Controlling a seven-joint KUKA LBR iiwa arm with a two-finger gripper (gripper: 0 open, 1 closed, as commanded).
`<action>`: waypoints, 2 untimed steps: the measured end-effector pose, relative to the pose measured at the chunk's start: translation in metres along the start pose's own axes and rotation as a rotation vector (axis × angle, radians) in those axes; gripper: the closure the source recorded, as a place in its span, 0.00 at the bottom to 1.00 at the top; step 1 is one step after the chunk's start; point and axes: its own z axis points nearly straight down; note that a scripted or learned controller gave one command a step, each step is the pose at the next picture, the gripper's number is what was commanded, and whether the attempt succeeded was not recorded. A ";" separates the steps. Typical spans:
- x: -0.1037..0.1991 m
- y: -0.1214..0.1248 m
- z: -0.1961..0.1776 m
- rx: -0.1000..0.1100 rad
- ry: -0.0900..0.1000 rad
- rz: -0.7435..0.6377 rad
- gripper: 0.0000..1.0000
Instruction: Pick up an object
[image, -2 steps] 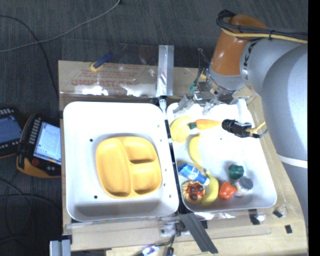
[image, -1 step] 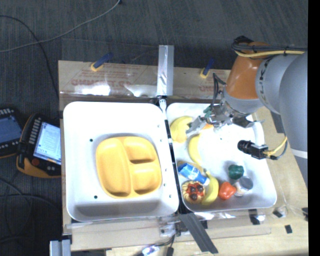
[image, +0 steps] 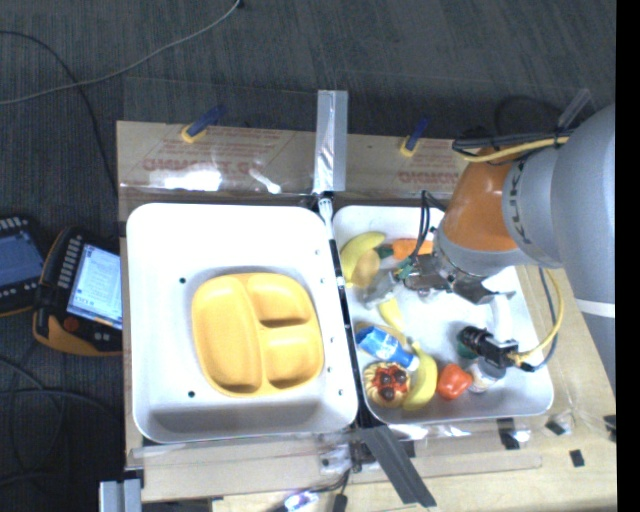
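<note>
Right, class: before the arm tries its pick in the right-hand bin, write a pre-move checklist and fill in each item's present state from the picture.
1. Gripper is over the right bin: ok.
2. Objects within reach there, such as the banana and red pepper: ok.
3. An object already between the fingers: cannot tell, the wrist hides them.
4. Objects spaced enough for a clean grasp: not ok, they crowd along the bin's left side.
5. Yellow divided tray sits in the left bin, apart from the arm: ok.

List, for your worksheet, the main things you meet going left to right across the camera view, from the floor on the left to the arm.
Handheld pendant → left bin → yellow divided tray → banana → red pepper → grey arm.
</note>
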 end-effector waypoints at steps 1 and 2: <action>0.000 0.002 -0.008 -0.001 0.003 0.000 1.00; 0.062 0.078 -0.091 0.015 -0.001 0.057 1.00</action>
